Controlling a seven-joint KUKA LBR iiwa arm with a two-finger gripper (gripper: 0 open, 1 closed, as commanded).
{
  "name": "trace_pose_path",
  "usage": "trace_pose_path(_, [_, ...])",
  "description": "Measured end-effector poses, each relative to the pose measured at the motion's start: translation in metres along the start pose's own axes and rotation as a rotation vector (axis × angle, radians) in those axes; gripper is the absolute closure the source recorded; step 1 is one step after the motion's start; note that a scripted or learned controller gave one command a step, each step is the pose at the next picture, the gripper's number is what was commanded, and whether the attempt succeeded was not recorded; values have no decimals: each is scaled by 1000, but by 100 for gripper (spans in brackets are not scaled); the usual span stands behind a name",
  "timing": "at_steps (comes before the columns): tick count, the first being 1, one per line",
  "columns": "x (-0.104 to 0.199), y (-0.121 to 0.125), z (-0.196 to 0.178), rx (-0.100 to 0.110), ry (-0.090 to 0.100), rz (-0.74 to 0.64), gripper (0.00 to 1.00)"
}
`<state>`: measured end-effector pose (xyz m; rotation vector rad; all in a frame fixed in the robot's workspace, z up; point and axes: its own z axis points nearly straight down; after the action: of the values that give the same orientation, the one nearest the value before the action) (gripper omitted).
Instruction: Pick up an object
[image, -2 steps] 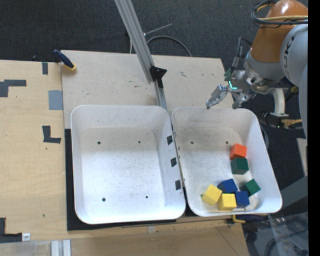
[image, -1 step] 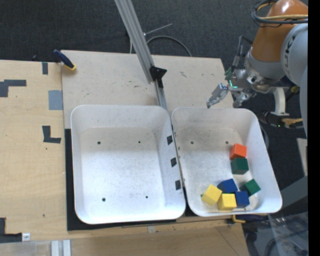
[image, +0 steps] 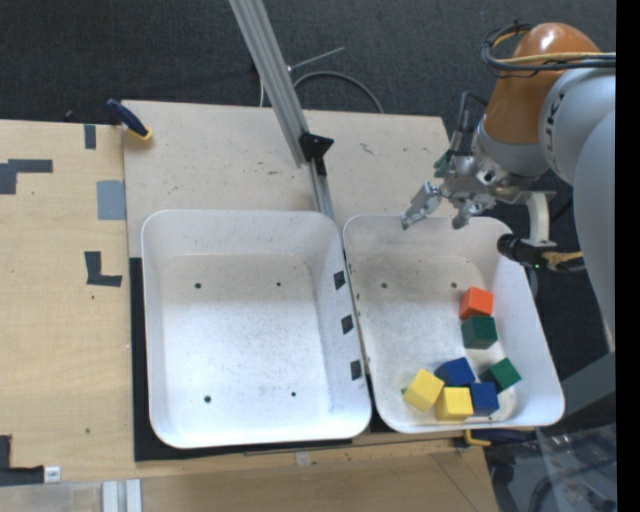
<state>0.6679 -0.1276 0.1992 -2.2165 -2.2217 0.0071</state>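
Hovering with fingers spread apart and nothing between them, the gripper (image: 437, 212) sits over the right bin's (image: 527, 300) far edge — the blocks lie below it toward the camera, the orange block (image: 477, 301) nearest.

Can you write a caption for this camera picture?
Robot gripper hovers open over the right bin's far edge, coloured blocks waiting below.

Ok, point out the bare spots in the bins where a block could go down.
The left bin floor is bare wall to wall. In the right bin, the far half is bare under the gripper. The near right corner is crowded: orange block, yellow blocks.
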Motion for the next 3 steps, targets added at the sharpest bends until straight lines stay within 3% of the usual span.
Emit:
trace_pose_path(2, [1, -11, 108, 3, 1, 0, 0])
trace_pose_path(3, [2, -9, 94, -4, 1, -1, 100])
